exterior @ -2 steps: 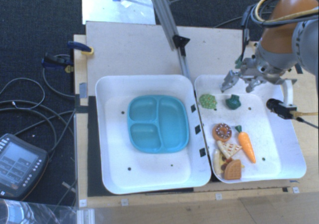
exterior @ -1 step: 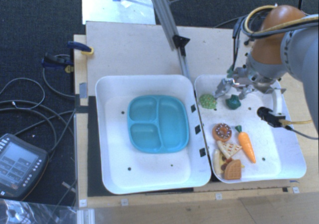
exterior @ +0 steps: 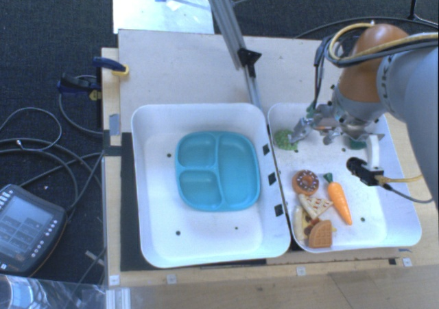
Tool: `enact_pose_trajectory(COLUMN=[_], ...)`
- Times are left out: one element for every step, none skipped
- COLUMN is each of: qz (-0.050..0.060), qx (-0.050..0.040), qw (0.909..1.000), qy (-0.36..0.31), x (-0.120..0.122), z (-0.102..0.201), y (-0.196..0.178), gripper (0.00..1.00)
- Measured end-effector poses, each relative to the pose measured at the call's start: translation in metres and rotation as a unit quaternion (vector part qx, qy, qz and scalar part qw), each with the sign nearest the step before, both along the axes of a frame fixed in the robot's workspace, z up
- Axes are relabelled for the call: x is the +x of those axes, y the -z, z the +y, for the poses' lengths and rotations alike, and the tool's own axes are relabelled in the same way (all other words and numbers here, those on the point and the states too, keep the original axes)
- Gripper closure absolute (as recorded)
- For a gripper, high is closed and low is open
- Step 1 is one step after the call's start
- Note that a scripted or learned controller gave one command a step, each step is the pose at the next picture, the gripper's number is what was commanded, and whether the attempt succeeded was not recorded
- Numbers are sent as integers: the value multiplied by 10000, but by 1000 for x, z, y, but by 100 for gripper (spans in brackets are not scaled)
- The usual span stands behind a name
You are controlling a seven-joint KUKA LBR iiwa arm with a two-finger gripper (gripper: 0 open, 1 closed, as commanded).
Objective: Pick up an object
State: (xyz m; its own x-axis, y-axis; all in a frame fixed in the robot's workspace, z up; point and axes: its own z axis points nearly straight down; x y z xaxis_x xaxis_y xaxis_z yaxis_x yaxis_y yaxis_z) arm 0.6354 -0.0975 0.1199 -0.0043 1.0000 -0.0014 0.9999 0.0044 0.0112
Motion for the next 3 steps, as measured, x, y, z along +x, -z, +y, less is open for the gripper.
enact_pose_trajectory(qz=[25,10,13], qx=[8,2,2], qw=[10000,10000,10000], qy=[20,-5,-9], x=[-1,6,8], z=[0,1,1], y=[-7,-71,-126], gripper=[100,100,100])
